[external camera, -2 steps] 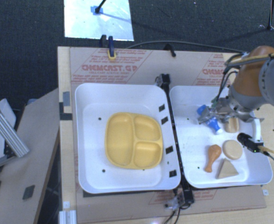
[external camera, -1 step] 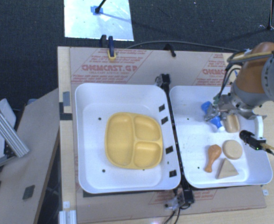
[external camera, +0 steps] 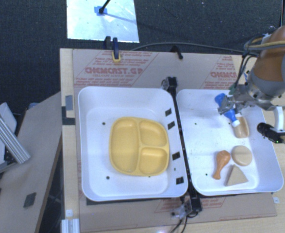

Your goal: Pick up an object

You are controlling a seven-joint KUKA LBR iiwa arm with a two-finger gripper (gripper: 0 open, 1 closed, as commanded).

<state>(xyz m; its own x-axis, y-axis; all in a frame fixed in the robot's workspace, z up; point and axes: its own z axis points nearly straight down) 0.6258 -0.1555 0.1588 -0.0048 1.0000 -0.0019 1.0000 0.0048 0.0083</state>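
Note:
The right bin (external camera: pixel 200 144) holds several toy foods. A brown drumstick (external camera: pixel 221 163), a round tan bun (external camera: pixel 242 155) and a pale wedge (external camera: pixel 236 176) lie near its front right. A tan roll-shaped piece (external camera: pixel 242 129) lies further back. My gripper (external camera: pixel 228 108) hangs low over the back right part of this bin, just up and left of the roll. Blue parts show at the gripper's tip, and I cannot tell whether they belong to the gripper or to an object.
The left bin (external camera: pixel 93 130) carries a yellow divided plate (external camera: pixel 138 146). A black-clipped ridge (external camera: pixel 175 130) separates the two bins. The grey and orange arm (external camera: pixel 273 67) comes in over the right bin's back right corner. A cable (external camera: pixel 278 134) hangs by the right rim.

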